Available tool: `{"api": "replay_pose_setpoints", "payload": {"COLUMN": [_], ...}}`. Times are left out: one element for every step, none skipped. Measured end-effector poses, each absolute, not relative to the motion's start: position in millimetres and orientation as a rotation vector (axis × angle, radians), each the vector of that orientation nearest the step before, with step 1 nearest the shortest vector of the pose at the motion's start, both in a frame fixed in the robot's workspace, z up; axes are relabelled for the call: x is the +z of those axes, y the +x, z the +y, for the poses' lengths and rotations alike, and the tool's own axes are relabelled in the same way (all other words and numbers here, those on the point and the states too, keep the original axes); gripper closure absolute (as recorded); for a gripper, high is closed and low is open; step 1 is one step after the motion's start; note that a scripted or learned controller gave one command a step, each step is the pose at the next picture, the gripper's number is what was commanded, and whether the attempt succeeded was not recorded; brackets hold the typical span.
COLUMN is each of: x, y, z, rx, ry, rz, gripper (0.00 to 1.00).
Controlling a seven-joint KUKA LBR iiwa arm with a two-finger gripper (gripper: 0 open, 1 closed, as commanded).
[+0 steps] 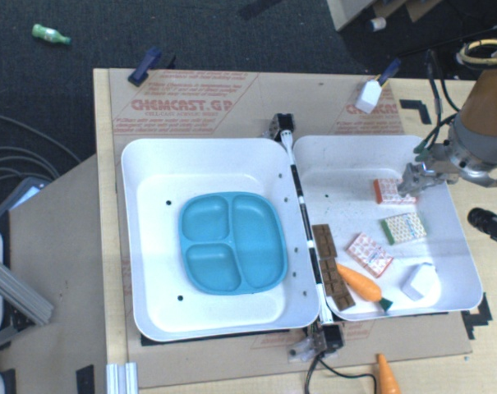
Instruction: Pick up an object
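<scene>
End effector [414, 179] at the right bin's [359, 148] upper right, hovering beside a red-and-white printed packet [388, 190]; finger state can't be told. Glossy orange plastic carrot [361, 283] lies lower, beside a brown ridged bar [330, 266].

Arm [482, 130] cut off at right edge; claw [412, 179] fingers too blurry to read.

Single fixed view, high above bench [190, 97], looking down at a slant. Both white bins [141, 220] framed mid-picture, dark floor [108, 15] along top, arm [478, 130] entering at right.
</scene>
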State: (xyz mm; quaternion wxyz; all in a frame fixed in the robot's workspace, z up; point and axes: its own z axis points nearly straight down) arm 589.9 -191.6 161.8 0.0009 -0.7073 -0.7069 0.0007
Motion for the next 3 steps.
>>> {"api": "replay_pose_setpoints", "payload": {"x": [162, 88, 99], "y": [590.1, 557.6, 559.0], "z": [-191, -196, -196], "rx": [0.001, -0.005, -0.007], "ry": [-2.221, -2.226, -2.228], "rz": [-2.22, -2.226, -2.229], "gripper": [0.0, 0.0, 1.0]}}
